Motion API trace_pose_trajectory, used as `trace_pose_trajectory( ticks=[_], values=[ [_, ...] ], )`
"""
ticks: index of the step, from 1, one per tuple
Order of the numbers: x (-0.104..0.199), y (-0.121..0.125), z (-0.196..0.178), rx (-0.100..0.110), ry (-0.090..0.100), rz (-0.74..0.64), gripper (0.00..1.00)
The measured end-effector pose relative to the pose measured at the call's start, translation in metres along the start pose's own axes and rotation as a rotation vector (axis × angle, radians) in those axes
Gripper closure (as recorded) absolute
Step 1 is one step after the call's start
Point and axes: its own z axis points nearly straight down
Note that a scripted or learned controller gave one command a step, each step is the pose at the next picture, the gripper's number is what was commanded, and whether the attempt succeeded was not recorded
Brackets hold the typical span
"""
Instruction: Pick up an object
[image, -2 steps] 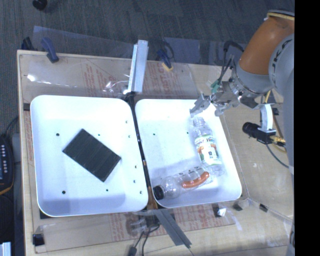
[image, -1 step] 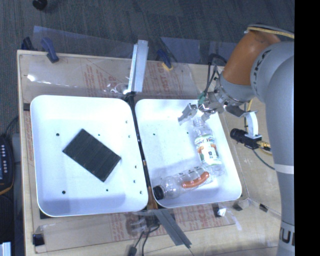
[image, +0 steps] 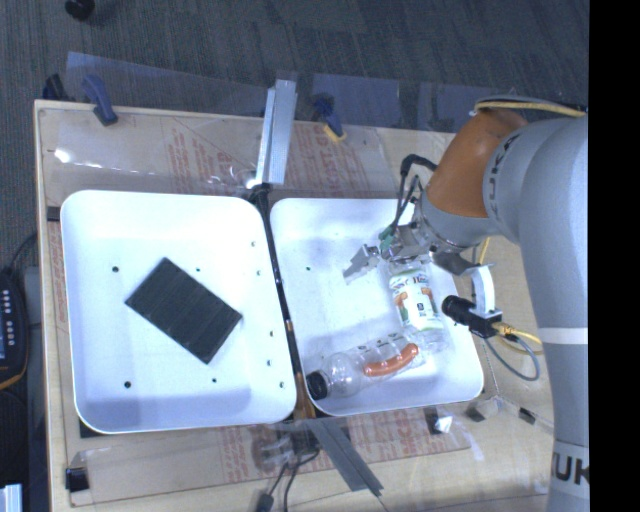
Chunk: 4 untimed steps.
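Pad (image: 184, 309) in left bin (image: 80, 395); bottle (image: 372, 366), packet (image: 417, 301) in right bin (image: 300, 225).

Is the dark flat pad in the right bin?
No, the dark flat pad lies in the left bin, while the right bin holds a clear bottle and a white packet.

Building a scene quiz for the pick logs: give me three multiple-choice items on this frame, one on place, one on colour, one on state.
1. The dark flat rectangular pad lies in:
A. left white bin
B. right white bin
C. bare bench

2. The clear plastic bottle has a cap coloured:
A. white
B. black
C. orange

3. The bottle is:
A. upright
B. lying on its side
C. lifted clear of the bin

Key: 1 A, it sits alone in the left white bin. 2 B, its near end is black. 3 B, it lies along the right white bin's front wall.
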Motion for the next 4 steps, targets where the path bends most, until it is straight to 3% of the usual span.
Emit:
trace_pose_trajectory(
  ticks=[1, 2, 3, 4],
  values=[
    [0.006, -0.054, 0.002, -0.001, 0.0, -0.025, 0.0],
    [0.006, -0.054, 0.002, -0.001, 0.0, -0.024, 0.0],
    [0.014, -0.111, 0.038, -0.008, -0.002, -0.146, 0.0],
    [0.007, -0.063, 0.005, -0.003, -0.001, -0.19, 0.0]
  ],
)
